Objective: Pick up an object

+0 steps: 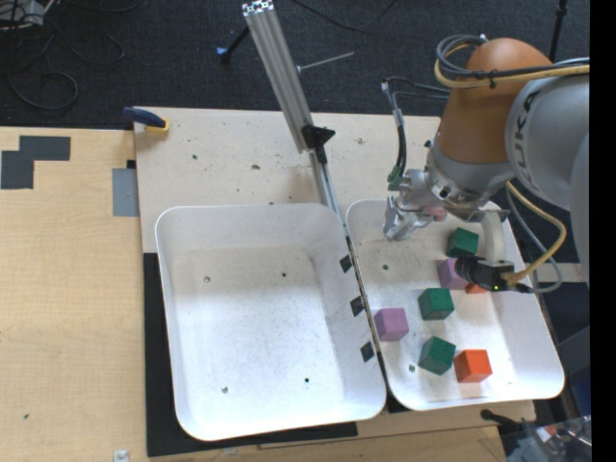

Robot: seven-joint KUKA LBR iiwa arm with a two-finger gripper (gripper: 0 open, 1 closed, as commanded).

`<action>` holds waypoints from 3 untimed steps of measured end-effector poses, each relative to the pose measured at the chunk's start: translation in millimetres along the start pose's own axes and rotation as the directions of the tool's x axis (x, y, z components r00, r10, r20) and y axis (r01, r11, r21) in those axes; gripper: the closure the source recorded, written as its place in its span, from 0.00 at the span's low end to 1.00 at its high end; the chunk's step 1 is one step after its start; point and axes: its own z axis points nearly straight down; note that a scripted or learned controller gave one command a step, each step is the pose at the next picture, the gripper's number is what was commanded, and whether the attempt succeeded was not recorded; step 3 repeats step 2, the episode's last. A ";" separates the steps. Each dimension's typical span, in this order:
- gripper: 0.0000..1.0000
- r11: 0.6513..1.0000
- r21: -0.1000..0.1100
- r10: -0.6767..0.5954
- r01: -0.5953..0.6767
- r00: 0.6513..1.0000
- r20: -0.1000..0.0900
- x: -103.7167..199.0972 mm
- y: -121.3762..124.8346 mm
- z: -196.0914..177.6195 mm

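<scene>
A grey KUKA arm with an orange band above its wrist [486,94] reaches in from the right over two shallow white plastic bins set side by side on a pale wooden bench [67,258]. Its metal two-finger gripper [399,221] hangs low over the far left part of the right-hand bin [539,369]; whether it is released or clenched cannot be told from this angle, and no block is seen in it. Scattered across that bin are small cubes: a dark green cube [463,242] near the far side, close beside the wrist; a purple cube [449,272] just in front of it, partly behind a black fitting on the arm; a sliver of something orange-red [476,288] beside that fitting; a second green cube [436,303] toward the middle; a light purple cube [391,323] near the bin's left wall; and, at the near end, a third green cube [437,355] next to an orange cube [473,365]. The left-hand bin [183,239] lies next to it, their walls meeting along a row of black clips. A slanted aluminium bar [284,80] topped with a checkered marker rises behind the bins, and a blue-and-yellow clamp [146,118] sits at the far left corner of the board.
</scene>
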 end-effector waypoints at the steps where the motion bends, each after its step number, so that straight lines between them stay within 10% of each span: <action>1: 1.00 1.000 0.000 0.002 -0.002 1.000 0.001 49.0 2.0 6.5; 3: 1.00 1.000 -0.003 0.000 0.000 1.000 0.001 99.9 -3.8 -9.1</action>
